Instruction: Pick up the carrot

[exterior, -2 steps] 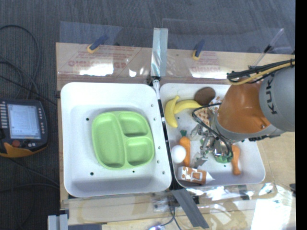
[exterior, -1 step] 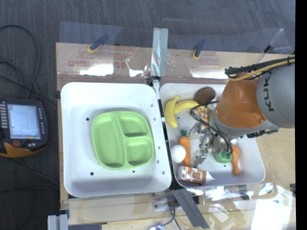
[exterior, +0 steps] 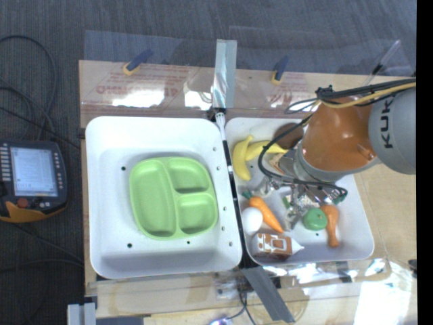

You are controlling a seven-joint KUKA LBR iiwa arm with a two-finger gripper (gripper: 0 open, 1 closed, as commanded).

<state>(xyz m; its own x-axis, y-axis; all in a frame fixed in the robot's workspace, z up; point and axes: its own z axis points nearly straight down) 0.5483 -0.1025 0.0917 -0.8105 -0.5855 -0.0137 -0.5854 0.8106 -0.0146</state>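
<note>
Reaching in over the right bin, gripper low among the clutter, grip impossible to judge. Just beside it, carrot lying free, tip against the white egg.

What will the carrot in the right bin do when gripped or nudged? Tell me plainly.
The carrot looks like a stiff, glossy toy, so it will probably keep its shape but may slip. Its tapered, rounded body seems apt to roll or pivot if pushed. It lies against the white egg, near the banana, so a nudge would likely shift the egg too.
</note>
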